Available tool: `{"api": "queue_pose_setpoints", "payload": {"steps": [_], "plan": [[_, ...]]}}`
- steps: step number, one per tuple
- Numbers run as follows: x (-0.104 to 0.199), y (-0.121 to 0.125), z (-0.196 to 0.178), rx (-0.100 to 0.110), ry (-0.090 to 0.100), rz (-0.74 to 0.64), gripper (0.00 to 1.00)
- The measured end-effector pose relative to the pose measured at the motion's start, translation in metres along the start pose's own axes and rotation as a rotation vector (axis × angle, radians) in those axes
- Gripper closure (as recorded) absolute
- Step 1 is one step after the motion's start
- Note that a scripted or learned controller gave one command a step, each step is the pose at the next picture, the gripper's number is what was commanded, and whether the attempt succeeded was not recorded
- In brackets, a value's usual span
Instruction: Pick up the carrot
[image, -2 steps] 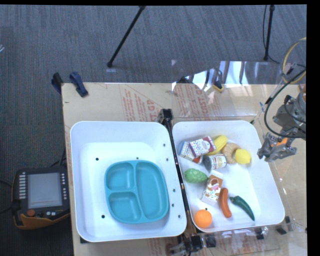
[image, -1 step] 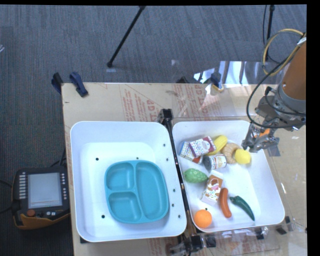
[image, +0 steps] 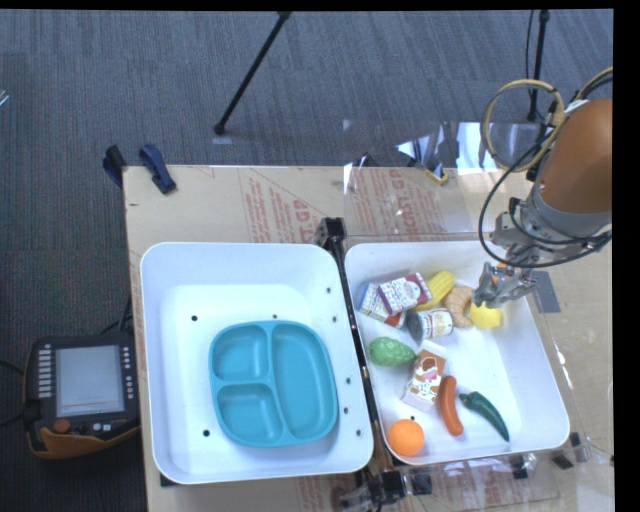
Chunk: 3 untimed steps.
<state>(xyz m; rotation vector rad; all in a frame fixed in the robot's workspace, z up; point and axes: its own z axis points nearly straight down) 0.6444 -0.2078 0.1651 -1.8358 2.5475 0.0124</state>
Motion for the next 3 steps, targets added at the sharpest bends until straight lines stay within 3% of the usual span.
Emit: {"api": "queue_pose_setpoints", "payload": {"steps": [1, 2, 3], "plan": [[-0.057, 0.044, -0.020, 0.007, 0.000, 0.001, 1.00], [-0.056, 0.044, -0.019, 0.005, 0.001, 0.003, 0.00], [-0.013, 0.019, 0.055, 0.015, 0.000, -0.103, 0.00]]}}
